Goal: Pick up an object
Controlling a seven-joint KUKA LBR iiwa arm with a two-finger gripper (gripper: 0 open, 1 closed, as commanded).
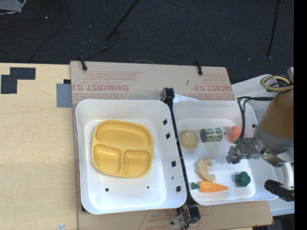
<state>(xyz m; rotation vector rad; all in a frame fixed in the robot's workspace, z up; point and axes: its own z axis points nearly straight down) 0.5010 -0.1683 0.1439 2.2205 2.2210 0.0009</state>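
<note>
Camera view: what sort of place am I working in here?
Likely a robotics lab bench: two white bins clamped onto cardboard, toy food such as a carrot, and loose cables on dark carpet behind.

Both white bins (122,200) look like smooth, slightly glossy plastic; the yellow divided plate (123,148) looks matt plastic; beneath lies printed brown cardboard (144,83)

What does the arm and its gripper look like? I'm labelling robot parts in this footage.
The arm has a rounded orange-brown section above a grey wrist. The gripper is a small, dark grey metal assembly. A black cable loops beside the wrist.
</note>
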